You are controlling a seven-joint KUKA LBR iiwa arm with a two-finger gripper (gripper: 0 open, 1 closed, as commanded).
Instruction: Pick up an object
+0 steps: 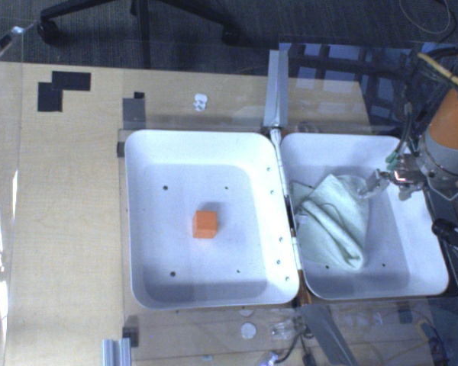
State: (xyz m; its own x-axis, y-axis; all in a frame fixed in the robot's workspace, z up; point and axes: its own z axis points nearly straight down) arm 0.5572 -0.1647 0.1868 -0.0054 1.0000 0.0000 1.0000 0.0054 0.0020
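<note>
Cloth (334, 218) lies beside the end effector (383, 180), arm reaching leftward.

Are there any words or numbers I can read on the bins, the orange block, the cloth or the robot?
No readable text.
Orange block: plain faces.
Pale cloth: no print.
Left bin and right bin: plain white.
Black shapes on the bench: solid blocks, not letters.
Arm: orange band carries no legible marking.
</note>
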